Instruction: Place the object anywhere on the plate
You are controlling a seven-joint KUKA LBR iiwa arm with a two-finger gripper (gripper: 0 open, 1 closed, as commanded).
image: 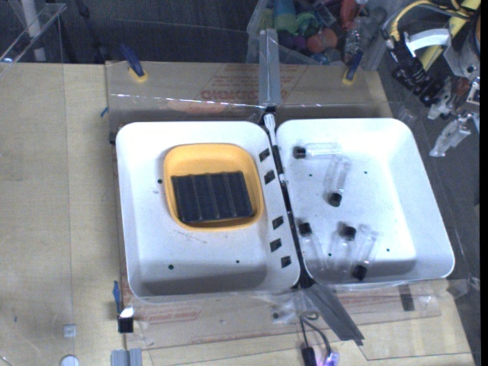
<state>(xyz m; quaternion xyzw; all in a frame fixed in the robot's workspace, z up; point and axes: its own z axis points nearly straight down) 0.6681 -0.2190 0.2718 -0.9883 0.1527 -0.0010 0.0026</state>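
Checking rig feed, quick notes. Tabletop (53, 204) carries two white bins side by side. Left bin (145, 265) holds yellow plate (212, 157) dead centre, dark ribbed pad (212, 195) sitting on it, no vial on it yet. Right bin (396, 174) has clear vials with black caps: one (314, 150) at 11 o'clock, one (336, 180) near centre, cluster (352, 244) around 6 o'clock. Arm parked off at 2 o'clock past bin; pincer (450, 137) too murky, can't tell if apart or together. My read: task basically not started, whole pick and place left.
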